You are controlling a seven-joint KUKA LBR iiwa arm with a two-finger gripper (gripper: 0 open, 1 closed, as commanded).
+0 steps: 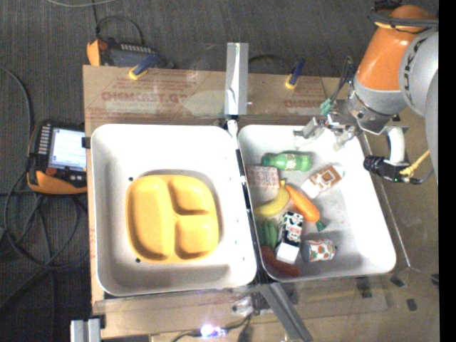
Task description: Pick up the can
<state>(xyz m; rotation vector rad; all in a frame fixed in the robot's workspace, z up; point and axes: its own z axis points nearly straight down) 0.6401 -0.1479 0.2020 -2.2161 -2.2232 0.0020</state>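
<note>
One squat, printed can [320, 249] lies among the clutter in the right bin [377, 223]; claw [326, 125] spread, pinching nothing; one glossy yellow tray [173, 216].

arm [410, 45]: cut off right | red item [271, 255]: half hidden under carton [290, 237]
</note>
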